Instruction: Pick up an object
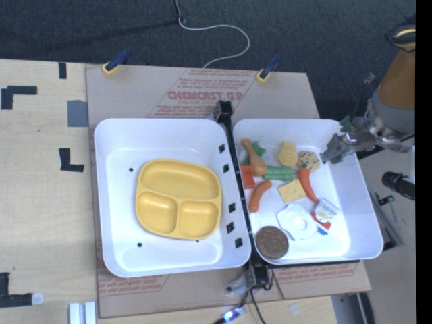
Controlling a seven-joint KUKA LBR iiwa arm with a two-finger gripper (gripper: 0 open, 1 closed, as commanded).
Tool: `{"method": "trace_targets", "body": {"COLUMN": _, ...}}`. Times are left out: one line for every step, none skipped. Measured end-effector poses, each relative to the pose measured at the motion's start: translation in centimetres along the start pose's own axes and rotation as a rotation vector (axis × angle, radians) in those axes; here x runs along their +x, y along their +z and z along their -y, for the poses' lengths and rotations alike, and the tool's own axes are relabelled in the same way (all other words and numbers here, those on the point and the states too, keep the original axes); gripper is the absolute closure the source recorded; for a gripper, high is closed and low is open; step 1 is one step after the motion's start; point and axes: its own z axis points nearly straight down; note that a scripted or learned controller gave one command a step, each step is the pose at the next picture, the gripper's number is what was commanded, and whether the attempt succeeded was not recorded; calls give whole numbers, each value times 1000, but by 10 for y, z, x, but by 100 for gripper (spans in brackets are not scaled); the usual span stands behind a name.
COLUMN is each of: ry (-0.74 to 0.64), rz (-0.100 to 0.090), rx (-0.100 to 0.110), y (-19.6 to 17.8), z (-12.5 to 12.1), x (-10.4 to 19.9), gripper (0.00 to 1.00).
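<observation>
The right bin (358, 201) holds several toy foods: a carrot (254, 155), a corn piece (288, 154), a speckled cookie (308, 159), a green bean (280, 174), a red chili (308, 184), a sausage (259, 195), a yellow cracker (291, 192), a fried egg (297, 222), a brown round patty (271, 241) and a red-and-white packet (324, 213). My gripper (334, 150) hangs over the bin's upper right part, just right of the cookie, with nothing seen in it. The grey and orange arm (395, 93) reaches in from the right.
The left bin (115, 147) bears a yellow divided plate (179, 198). A black divider with clips (229, 174) runs between the bins. Both bins rest on a cardboard sheet (202, 93). A white cable (216, 32) lies on the dark floor behind.
</observation>
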Motion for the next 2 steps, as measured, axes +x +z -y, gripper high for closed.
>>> {"method": "trace_targets", "body": {"ry": -3, "rz": -2, "rx": 6, "y": 9, "z": 6, "x": 51, "gripper": 100}}
{"method": "trace_targets", "body": {"ry": -5, "rz": -3, "rx": 6, "y": 2, "z": 5, "x": 104, "gripper": 100}}
